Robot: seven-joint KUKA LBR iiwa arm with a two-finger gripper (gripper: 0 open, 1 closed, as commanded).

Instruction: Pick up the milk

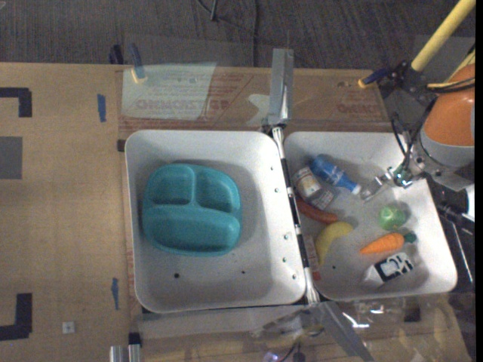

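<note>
Left bin: the teal tray fills the middle, with bare floor along the near and right sides. Right bin is crowded: blue bottle, can, red chili and banana pack the left half, while green lime, carrot and milk sit close together toward the near right. Open floor shows at the far right corner.

1 fixed overhead cam, slanted down, mid-range, over 2 white bins on bench.
</note>
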